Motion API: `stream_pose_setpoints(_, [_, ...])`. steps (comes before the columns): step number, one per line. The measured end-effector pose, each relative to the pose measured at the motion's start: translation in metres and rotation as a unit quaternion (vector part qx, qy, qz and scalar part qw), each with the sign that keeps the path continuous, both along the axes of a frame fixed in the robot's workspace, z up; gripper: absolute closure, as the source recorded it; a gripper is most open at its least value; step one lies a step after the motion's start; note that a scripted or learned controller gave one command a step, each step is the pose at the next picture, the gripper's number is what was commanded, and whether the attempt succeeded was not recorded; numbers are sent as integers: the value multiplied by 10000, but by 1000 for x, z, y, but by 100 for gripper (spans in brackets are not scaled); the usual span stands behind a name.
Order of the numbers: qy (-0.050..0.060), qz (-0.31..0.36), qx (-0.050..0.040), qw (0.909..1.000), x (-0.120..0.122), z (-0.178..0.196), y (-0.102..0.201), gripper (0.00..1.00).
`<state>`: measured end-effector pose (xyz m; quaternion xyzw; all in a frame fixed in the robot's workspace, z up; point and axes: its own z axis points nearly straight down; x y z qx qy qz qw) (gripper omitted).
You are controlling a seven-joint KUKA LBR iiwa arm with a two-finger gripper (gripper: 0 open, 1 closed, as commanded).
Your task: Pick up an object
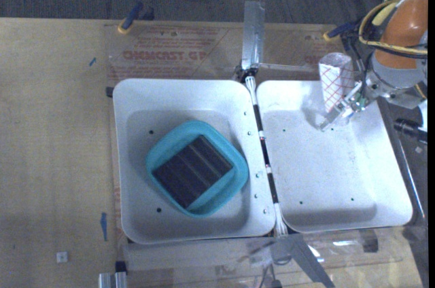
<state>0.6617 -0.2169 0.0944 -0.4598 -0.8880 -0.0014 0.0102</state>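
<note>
Tool (pixel 350 102), mine: positioned over the far right corner of the right bin (pixel 353 205), arm entering from the right; finger state I cannot tell. Item, white piece with red grid lines (pixel 335 81): upright against the tool, but whether it is gripped or merely beside it cannot be told. Item, blue square container with dark ribbed insert (pixel 197 168): lying flat in the left bin (pixel 136 110), well apart, unobstructed. Between bins: a central divider rim (pixel 262 144). Worktop (pixel 54 144): bare wood around both bins.
</note>
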Motion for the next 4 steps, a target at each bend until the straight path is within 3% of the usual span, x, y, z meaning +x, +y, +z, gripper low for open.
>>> stream_pose_setpoints(1, [64,-1092,6,9940,3,-6,9,0])
stream_pose_setpoints(2, [-17,226,-129,9997,1,-7,81,0])
stream_pose_setpoints(3, [-4,210,-118,9997,0,2,80,100])
stream_pose_setpoints(4, [-110,184,-62,9998,-2,117,140,100])
